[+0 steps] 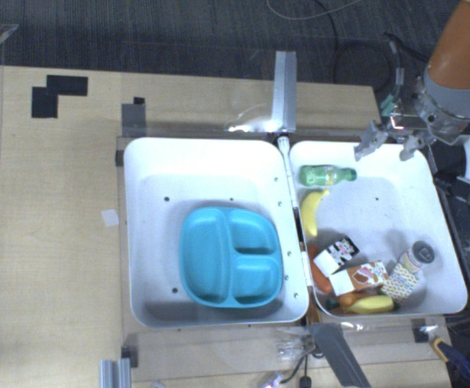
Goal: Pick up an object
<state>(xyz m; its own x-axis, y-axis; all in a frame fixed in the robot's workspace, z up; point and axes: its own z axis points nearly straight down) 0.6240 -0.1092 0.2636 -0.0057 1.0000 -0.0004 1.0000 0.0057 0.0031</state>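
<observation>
Two shallow white bins are seen side by side on the bench. One blue divided plate (232, 256), with three compartments, is lain flat in the left bin (150, 217). In the right bin (437, 217), two bananas are counted: one banana (310, 211) near the left wall, and a second banana (370, 304) at the front among the clutter. One green bottle (326, 175) is laid on its side near the back left corner. One patterned cup (407, 270), one small white carton (337, 259) and one red-and-white packet (366, 277) are grouped toward the front.

The gripper (389, 141) is held above the right bin's back rim, its fingers spread apart, with nothing between them.
</observation>
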